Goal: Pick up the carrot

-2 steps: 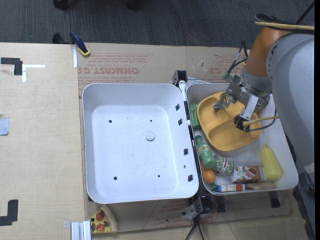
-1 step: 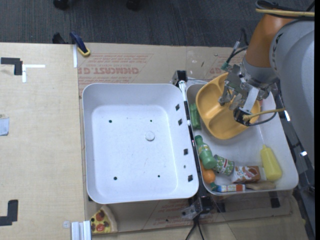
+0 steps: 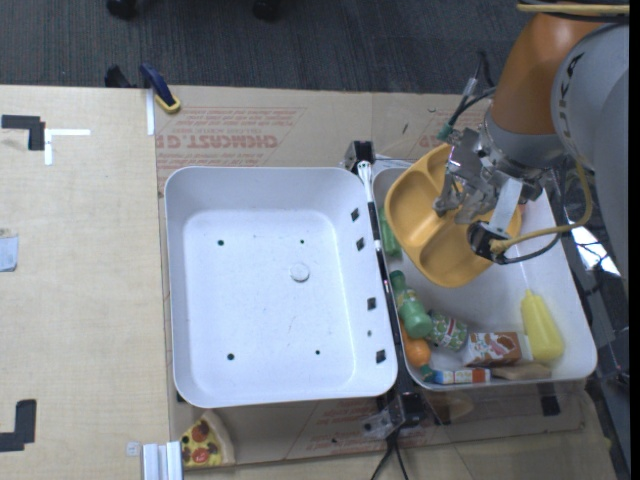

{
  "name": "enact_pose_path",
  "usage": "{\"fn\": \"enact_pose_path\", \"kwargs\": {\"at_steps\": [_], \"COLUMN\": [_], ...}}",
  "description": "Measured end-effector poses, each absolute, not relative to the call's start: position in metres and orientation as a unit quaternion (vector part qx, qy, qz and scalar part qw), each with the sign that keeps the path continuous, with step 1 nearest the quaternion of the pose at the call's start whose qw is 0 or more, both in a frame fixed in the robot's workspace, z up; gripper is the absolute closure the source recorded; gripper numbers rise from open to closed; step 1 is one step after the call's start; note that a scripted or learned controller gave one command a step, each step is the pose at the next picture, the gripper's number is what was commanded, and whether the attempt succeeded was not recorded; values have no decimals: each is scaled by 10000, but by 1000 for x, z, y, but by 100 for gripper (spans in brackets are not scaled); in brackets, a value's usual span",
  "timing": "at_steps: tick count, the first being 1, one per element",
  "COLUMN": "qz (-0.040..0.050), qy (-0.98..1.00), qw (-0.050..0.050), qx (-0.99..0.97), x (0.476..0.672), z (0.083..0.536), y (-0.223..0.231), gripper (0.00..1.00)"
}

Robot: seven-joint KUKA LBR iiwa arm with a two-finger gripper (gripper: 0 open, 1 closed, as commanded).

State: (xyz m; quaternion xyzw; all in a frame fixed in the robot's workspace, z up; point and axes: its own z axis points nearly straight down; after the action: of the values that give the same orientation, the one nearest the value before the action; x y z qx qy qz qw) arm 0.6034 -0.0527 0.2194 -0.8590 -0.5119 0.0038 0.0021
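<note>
Gripper (image 3: 470,200) over tilted yellow plastic divided dish (image 3: 425,223), jaws impossible to tell; small orange carrot (image 3: 417,352) sits nearer, left corner; could grab dish instead.

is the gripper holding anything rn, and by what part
It cannot be told: the gripper sits over the yellow divided dish, near its rim, but no grasp is visible.

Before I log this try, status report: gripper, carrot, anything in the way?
Gripper over right bin, above yellow dish. Carrot at bin's near left, untouched. Green bottle crowds it.
</note>
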Motion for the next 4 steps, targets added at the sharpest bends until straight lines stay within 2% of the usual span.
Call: {"fn": "enact_pose_path", "kwargs": {"at_steps": [1, 2, 3, 4], "qz": [51, 27, 27, 10], "qy": [-3643, -3644, -4474, -5352], "qw": [11, 0, 8, 4], "qx": [-9313, -9312, -8943, -8447], "x": [625, 626, 630, 622], "z": [238, 241, 153, 92], "y": [-44, -44, -100, -98], "gripper": [100, 0, 0, 0]}}
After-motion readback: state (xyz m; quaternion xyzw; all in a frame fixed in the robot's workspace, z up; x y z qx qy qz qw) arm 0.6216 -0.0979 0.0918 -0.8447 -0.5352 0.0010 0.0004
